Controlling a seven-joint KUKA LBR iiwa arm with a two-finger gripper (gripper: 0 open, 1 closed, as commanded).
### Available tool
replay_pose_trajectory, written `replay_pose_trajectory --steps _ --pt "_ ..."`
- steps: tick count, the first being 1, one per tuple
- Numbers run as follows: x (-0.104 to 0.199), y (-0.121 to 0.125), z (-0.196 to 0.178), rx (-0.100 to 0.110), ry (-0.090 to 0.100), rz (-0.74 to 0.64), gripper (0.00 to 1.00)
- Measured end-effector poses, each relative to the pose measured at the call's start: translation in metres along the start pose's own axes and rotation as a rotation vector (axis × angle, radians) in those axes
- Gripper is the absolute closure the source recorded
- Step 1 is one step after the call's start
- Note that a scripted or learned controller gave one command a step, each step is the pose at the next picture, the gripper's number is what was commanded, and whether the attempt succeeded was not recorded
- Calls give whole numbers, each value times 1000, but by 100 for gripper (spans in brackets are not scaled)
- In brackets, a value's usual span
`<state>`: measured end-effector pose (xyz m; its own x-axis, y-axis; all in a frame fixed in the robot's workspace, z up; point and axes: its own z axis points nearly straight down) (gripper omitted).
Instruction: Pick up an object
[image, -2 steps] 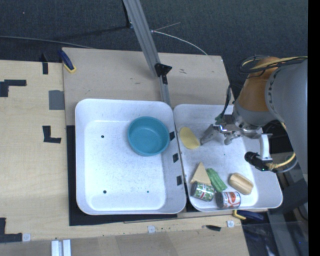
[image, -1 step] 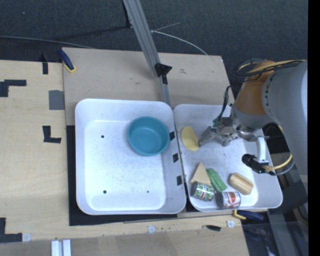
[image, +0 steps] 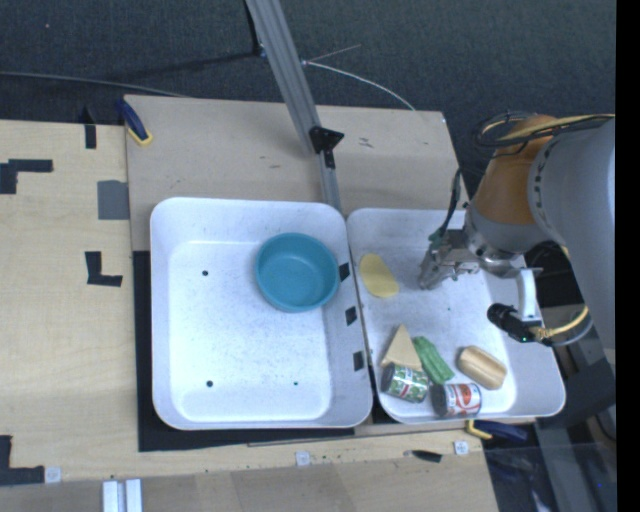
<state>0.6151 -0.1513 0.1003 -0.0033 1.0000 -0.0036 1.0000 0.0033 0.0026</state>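
Tool (image: 437, 277) hangs low in the right bin (image: 520, 405), can't tell what it's doing grip-wise, nothing in it. Lemon (image: 378, 276) sits just left of it, closest target. Looks like the approach step; next it needs to line up over something.

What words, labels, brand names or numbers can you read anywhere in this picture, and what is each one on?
No text can be read here.
Green can: printed label, too small and blurred to read.
Red can: printed label, also too blurred to read.
Blue bowl, yellow piece, cheese wedge, green vegetable, bread roll and both white bins: no lettering visible.
Gripper: no marking legible.
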Motion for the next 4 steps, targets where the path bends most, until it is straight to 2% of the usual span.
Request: replay_pose_trajectory --steps 2,3,4 --pt "1 7 -85 0 3 2 100" --pt "2 7 -108 2 4 2 100" --pt "56 -10 -119 3 5 -3 100"
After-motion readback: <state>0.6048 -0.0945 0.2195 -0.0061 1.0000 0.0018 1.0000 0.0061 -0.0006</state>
